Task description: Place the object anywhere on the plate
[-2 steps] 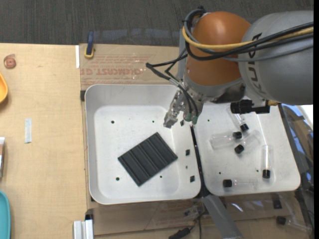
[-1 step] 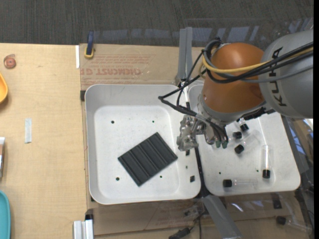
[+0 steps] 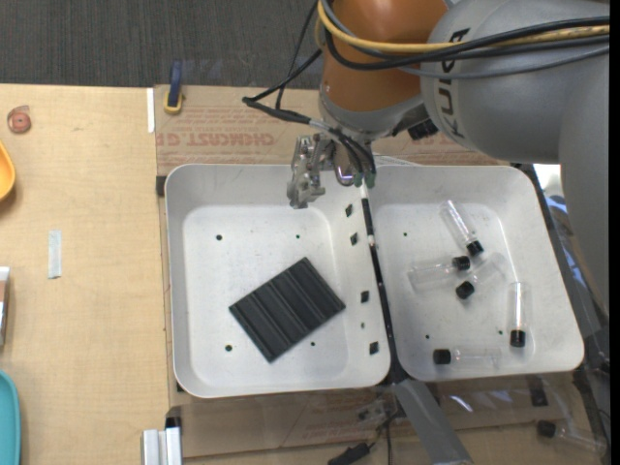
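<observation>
**A:** Pale wood desk [image 3: 87,260], two white bins on it. Where does the object lie?

**B:** Several clear tubes with black caps lie loose in the right bin [image 3: 417,223]. One tube [image 3: 455,223] is near its far edge, and another [image 3: 516,310] is by its right edge. None is on the plate [image 3: 288,308], a dark ribbed slab lying askew near the middle of the left bin [image 3: 203,260].

**A:** And the gripper [image 3: 306,184]?

**B:** It hangs over the left bin's far edge, close to the wall shared by the bins. The arm [image 3: 504,66] reaches across from the right. Nothing can be seen held in the gripper, and whether it is open or closed cannot be told.

**A:** So which step is it?

**B:** Probably the pick is still to do. The next move would be to cross to the right bin, settle over a tube lying apart from the others and grasp it across its width. Then it must be carried to the plate.
</observation>
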`<state>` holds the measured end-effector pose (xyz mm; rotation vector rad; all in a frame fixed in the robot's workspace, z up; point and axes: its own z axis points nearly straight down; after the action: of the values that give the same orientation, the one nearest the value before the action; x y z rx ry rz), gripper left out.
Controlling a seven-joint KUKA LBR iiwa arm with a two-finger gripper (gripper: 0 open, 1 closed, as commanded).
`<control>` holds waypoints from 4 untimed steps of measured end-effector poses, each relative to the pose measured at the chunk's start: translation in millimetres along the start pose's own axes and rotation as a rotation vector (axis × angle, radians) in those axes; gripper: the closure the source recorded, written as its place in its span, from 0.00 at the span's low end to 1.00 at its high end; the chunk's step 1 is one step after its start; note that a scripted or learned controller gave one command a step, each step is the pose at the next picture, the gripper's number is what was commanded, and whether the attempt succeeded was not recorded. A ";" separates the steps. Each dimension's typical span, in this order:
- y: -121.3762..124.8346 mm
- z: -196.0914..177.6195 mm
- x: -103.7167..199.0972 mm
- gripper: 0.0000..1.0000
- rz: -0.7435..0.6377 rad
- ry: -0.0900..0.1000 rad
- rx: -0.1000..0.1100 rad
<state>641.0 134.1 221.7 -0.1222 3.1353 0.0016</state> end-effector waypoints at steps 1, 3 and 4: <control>-28.4 -56.0 46.7 1.00 -0.307 0.001 -0.001; -45.8 -132.2 131.7 1.00 -0.954 -0.001 -0.002; 3.1 -41.0 147.7 1.00 -1.380 0.003 -0.005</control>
<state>493.3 125.6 262.1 -2.0915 2.3427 0.0042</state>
